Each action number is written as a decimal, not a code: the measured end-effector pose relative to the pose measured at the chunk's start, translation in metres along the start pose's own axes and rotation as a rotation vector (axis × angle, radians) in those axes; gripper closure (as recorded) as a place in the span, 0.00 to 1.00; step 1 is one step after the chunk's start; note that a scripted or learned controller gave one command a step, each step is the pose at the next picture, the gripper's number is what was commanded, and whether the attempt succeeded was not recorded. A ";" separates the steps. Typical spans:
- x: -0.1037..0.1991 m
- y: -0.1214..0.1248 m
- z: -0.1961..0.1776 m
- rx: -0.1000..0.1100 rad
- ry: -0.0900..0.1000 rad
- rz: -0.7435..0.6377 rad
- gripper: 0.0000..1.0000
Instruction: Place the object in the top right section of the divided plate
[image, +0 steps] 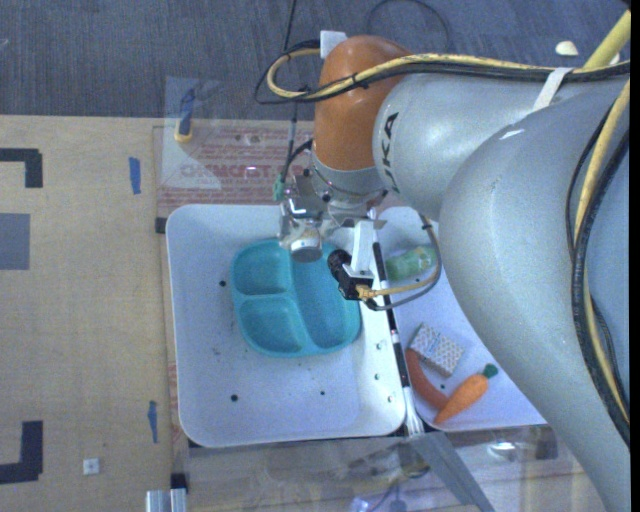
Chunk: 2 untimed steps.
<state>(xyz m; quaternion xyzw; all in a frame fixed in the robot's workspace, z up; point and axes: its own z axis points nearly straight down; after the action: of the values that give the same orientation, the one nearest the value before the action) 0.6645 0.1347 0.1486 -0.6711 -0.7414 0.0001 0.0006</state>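
A teal divided plate (290, 305) lies in the left white bin (200, 330), with two small sections on its left and one long section on its right. My gripper (328, 258) hangs over the plate's upper right corner, seen from above beneath the orange band and wrist. The wrist body and cables cover what lies under it. No object shows inside the plate's visible sections.
In the right bin (500, 400) lie a pale green object (411, 263), a patterned block (437, 348), an orange carrot (466, 393) and a red piece (423, 378). The big grey arm covers the right side. The ridge between the bins runs down beside the plate.
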 end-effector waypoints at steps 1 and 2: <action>0.000 0.000 0.000 0.000 0.000 0.000 0.00; -0.014 -0.045 0.037 -0.007 0.003 0.149 0.00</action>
<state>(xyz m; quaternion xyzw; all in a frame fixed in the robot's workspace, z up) 0.6207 0.1158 0.1114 -0.7245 -0.6892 -0.0038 -0.0007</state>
